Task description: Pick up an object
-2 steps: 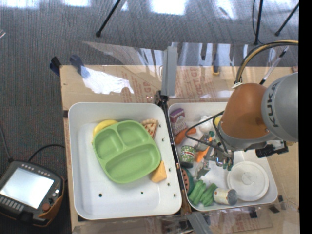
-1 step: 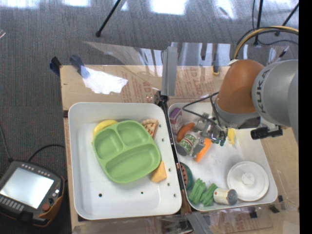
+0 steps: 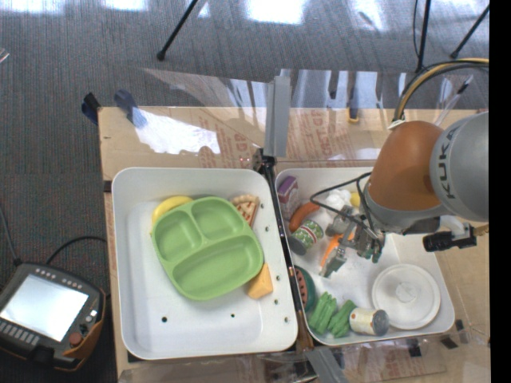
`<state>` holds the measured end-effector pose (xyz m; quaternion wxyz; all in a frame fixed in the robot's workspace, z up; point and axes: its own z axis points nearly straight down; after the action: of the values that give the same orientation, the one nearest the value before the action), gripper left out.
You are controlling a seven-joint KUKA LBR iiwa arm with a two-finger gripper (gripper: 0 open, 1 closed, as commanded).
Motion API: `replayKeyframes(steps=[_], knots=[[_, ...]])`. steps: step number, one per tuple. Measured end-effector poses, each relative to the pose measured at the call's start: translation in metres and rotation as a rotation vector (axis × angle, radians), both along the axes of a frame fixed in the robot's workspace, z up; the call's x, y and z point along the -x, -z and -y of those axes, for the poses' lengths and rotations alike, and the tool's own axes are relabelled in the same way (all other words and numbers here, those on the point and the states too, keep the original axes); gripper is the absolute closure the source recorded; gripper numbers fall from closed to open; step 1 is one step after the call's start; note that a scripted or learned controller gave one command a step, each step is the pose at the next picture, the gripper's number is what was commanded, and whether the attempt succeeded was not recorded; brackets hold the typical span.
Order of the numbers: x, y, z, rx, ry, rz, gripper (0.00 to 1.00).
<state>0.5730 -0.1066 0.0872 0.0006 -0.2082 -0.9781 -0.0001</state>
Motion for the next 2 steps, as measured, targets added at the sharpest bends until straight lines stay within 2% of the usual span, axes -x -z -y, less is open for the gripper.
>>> replayKeyframes(steps=[1, 2], knots=[[0.013, -0.002, -0.019, 0.008, 0.094, 0.006, 0.0], [-0.014, -0.001, 0.013, 0.001, 0.087, 0.002, 0.0]])
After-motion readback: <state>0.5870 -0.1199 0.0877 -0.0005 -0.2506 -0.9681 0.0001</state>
